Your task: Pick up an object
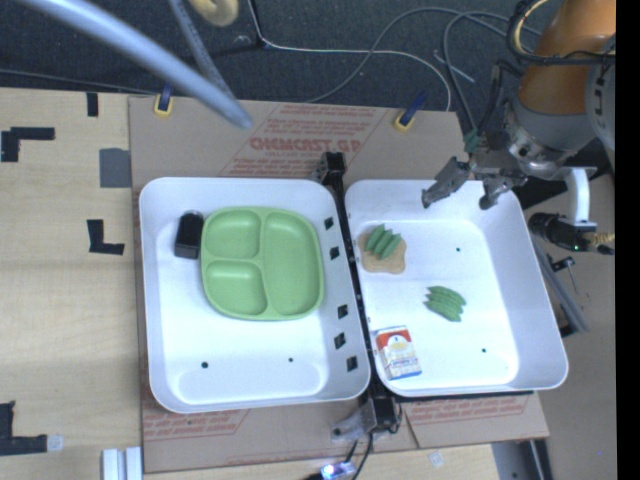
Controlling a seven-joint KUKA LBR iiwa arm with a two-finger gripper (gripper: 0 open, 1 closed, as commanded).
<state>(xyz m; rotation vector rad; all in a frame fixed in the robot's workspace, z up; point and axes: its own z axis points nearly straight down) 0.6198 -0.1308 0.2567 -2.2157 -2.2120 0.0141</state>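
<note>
My gripper [464,194] hangs open over the far edge of the right bin [520,268], fingers spread, with nothing between them. Below it in that bin lie a tan cookie-like piece topped with green [382,249] near the left wall, a green pea pod [445,302] in the middle, and a small red and white carton [397,352] at the front left. All three lie apart from the gripper.
The left bin [170,338] holds a green divided plate [263,263] and a small black block [188,234] beside its left side. A black hinge strip [345,288] runs between the bins. Cables lie on the dark floor behind.
</note>
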